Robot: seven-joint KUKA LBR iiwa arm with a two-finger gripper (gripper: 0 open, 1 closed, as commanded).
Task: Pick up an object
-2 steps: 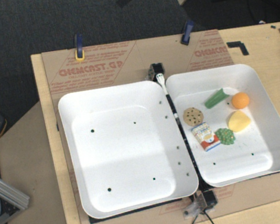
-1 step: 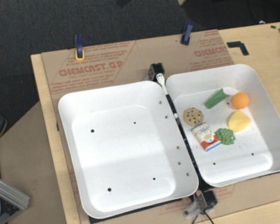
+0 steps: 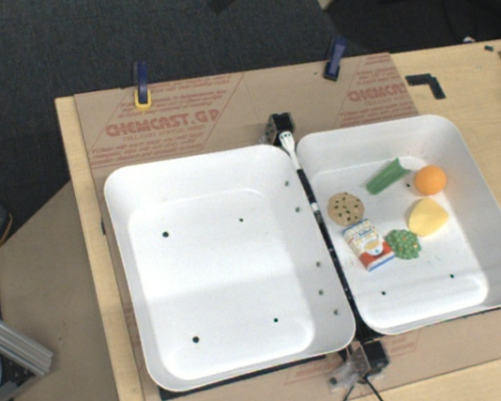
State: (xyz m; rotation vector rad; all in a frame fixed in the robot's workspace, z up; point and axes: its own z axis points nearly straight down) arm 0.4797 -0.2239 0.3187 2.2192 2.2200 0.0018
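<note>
Own grip, open or closed: cannot tell. Targets cluster in right bin [image 3: 456, 289], my approach side. Orange ball [image 3: 430, 180] sits apart from carton [image 3: 367, 244] and broccoli [image 3: 403, 244], which touch; likely the cleanest pick.

Both bins, the left bin [image 3: 146, 260] and the right bin [image 3: 479, 204], are white. In the right one lie a tan cookie [image 3: 345, 206] with dark specks, a green cucumber [image 3: 383, 176], an orange fruit [image 3: 430, 180], a yellow lemon [image 3: 426, 217], green broccoli [image 3: 403, 244] and a white-and-red carton [image 3: 368, 244]. The tabletop [image 3: 242, 91] is brown cardboard with red lettering.
</note>
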